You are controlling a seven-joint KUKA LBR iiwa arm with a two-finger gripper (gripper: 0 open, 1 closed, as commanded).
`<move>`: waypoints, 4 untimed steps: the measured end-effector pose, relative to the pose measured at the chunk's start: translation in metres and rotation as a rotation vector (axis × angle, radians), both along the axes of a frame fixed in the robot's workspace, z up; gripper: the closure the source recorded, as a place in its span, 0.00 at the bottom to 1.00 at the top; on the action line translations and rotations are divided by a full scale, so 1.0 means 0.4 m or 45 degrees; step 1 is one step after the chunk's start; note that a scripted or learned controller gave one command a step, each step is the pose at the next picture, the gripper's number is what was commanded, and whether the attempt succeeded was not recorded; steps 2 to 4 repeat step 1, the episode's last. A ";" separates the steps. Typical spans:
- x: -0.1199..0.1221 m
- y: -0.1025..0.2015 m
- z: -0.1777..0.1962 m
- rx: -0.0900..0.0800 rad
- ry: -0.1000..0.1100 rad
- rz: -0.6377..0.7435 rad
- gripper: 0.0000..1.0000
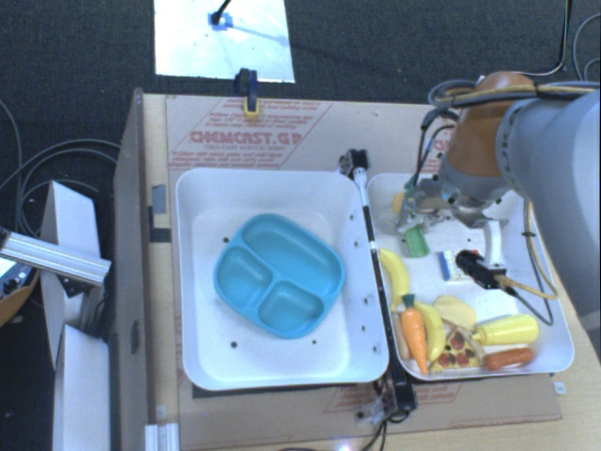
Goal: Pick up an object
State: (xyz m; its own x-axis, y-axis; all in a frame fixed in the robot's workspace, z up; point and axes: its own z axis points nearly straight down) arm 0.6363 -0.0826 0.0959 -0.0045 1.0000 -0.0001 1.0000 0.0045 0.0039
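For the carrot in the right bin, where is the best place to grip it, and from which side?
Probably across the carrot's thick upper half, just below its green top, coming straight down from above. It lies flat, running lengthwise up and down the view, tapering toward the near end. A banana lies against its right side and the bin wall is close on its left, so finger room looks tight.

One fixed camera looks down at a slant from above the bench (282, 125), far enough to take in both white bins (197, 252) whole, with the arm (526, 130) entering from the picture's right.
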 end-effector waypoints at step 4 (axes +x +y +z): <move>-0.093 0.156 0.234 0.004 -0.002 0.007 1.00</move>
